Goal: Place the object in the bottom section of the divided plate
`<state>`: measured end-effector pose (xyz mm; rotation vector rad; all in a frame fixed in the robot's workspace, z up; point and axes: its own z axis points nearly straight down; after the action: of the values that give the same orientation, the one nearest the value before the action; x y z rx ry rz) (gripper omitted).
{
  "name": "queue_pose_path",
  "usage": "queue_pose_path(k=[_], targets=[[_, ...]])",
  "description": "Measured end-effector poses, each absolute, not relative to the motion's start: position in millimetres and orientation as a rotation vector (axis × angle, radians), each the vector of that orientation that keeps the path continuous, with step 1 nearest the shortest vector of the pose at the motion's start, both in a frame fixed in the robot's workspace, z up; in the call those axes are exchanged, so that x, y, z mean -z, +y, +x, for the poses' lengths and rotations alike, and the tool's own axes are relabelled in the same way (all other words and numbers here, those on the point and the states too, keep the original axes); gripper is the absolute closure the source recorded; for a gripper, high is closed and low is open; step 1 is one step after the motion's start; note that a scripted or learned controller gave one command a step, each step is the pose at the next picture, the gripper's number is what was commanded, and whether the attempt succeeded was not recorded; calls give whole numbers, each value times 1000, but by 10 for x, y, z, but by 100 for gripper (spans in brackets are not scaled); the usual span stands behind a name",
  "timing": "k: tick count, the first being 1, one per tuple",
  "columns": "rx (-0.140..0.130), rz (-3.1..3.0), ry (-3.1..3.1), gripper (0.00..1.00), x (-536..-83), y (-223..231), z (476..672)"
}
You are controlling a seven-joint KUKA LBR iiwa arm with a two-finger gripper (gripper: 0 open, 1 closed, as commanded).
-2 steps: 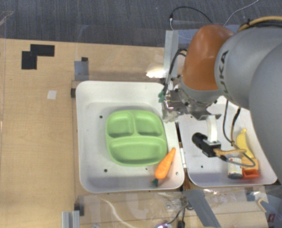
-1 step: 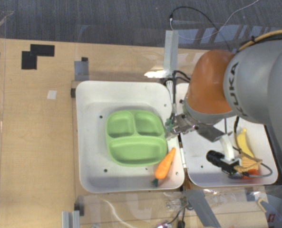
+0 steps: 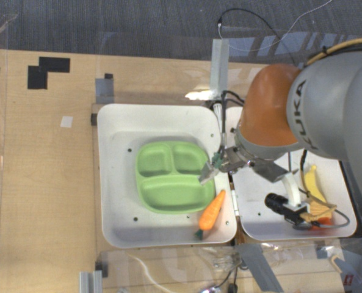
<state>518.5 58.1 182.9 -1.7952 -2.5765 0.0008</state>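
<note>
A green divided plate lies in the left white bin, with two small sections at the top and one wide section at the bottom. An orange toy carrot with a green stem end lies on the bin floor, touching the plate's lower right corner. My gripper hangs over the plate's right rim, just above and left of the carrot. Nothing shows between its fingertips.
The right white bin holds a yellow banana and a small tan and orange item near its lower right. The grey arm with its orange band covers most of that bin. The dividing wall between the bins runs just right of the carrot.
</note>
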Motion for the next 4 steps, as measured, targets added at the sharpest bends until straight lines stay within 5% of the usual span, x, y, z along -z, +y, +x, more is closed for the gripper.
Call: queue_pose_path(k=[3, 4], targets=[[3, -1656, -2672, 0, -2091, 275, 5236], [5, -1654, -2674, 100, -2187, 282, 5247]])
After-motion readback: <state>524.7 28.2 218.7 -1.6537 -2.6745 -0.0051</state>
